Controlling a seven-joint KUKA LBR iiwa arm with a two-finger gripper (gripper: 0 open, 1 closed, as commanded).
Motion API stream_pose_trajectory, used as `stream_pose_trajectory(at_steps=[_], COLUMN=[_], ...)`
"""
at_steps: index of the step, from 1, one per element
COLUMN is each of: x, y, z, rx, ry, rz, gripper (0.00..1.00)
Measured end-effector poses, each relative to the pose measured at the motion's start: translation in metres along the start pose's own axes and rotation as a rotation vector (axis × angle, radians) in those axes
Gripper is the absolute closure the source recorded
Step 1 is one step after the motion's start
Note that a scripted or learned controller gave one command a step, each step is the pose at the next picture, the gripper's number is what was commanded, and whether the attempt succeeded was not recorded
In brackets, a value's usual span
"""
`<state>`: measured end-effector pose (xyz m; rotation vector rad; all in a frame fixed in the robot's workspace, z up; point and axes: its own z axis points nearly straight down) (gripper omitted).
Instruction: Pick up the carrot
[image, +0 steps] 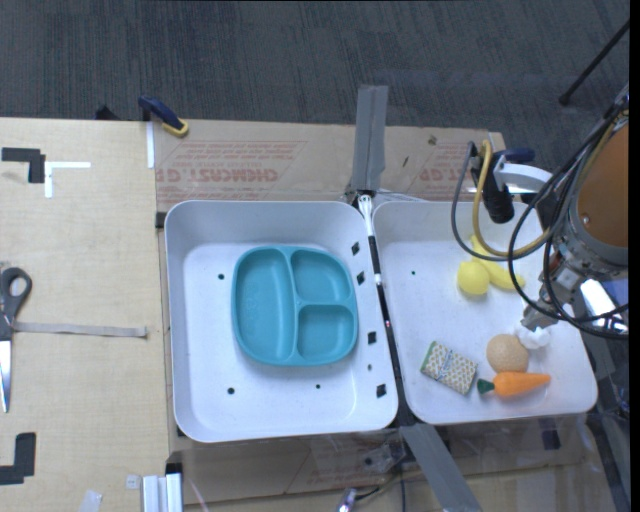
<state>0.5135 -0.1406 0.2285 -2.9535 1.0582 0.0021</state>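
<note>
The carrot lies on its side in the right bin, close to that bin's near right corner, its orange body pointing right and its small green top toward the left. Just behind it, touching or nearly so, sits a tan, egg-like ball, and to the left of the green top lies a small speckled green sponge-like block, tilted on the bin floor. Farther back in the same bin rests a yellow lemon-shaped thing, well apart from the carrot. The gripper hangs at the right side of this bin, just beside the tan ball and above and behind the carrot; its pale tip is small and partly lost among cables, so whether it is spread or closed cannot be told, and nothing shows as held in it. The arm comes in from the right, with black cables looping over the back of the bin. The left bin holds a teal divided plate with three compartments, lying flat near the middle. On the desk to the left lie a pair of scissors at the edge and strips of tape, and brown cardboard shows behind both bins.
</note>
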Motion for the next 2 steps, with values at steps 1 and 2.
stream_pose_trajectory(at_steps=[1,2], x=[-0.02,-0.017], y=[-0.009,-0.002], z=[-0.021,0.001], rx=[0.001,0.0], ry=[0.003,0.002], rz=[-0.264,-0.354], gripper=[1.0,1.0])
